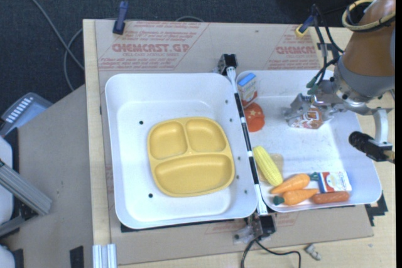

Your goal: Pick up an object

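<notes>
Dark carpeted floor all round; pale wooden worktop (188, 41) with printed brown protective sheet under two shallow white plastic bins.

Left bin (125, 135): one yellow three-compartment plastic tray (190, 155), lying flat, roughly centred.

Right bin (358, 160): small blue-and-white carton (247, 86) against the dividing wall at the far end, red-orange round toy fruit (253, 117) just beside it. Yellow toy corn cob (267, 164) near the divider, lower down. Two orange toy carrots (295, 189) at the near edge, touching or nearly touching; white-and-red small box (333, 182) just beside them, an orange piece along its near side.

Grey arm with orange band (370, 53) reaching in from the right. Pincer (306, 111) low over the far half of the right bin, directly above a crumpled white-and-red packet (311, 120). Finger gap hidden by the metal wrist hardware; cannot tell whether wide, narrow or closed on anything. Contact with the packet not confirmable.

Likely target: that packet. Judged light, soft, crinkly; apt to deform and slip or fold out of a shallow pinch. Best taken across a bunched ridge near its middle, not a flat edge. Alternatives: carrots and corn probably rigid hollow plastic, light, smooth, tending to roll; take across the narrow width at mid-length.
</notes>
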`<state>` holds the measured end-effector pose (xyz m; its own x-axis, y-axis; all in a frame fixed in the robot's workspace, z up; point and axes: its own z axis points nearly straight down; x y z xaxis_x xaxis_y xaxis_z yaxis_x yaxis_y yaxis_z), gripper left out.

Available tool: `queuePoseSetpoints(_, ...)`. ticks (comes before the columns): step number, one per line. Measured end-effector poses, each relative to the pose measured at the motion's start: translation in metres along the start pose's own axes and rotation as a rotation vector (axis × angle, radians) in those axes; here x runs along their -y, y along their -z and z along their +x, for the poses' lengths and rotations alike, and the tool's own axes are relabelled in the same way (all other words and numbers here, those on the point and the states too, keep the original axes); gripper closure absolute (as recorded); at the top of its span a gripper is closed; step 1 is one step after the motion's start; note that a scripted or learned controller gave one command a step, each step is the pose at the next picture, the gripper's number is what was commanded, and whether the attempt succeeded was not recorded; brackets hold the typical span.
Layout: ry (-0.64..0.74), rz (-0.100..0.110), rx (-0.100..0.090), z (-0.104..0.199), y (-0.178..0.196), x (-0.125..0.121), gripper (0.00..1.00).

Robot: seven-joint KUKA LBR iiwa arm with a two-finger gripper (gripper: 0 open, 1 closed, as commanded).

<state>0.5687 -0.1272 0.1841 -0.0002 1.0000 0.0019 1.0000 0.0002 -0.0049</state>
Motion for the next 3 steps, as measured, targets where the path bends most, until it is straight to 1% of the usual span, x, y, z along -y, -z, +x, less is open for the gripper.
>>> queuePoseSetpoints(1, -0.001, -0.001, 0.001, -0.063, -0.101, -0.019, 0.0)
queuePoseSetpoints(2, 0.004, 0.021, -0.027, -0.069, -0.1, -0.078, 0.0)
queuePoseSetpoints(3, -0.012, 0.02, 0.011, -0.009, -0.096, -0.094, 0.0)
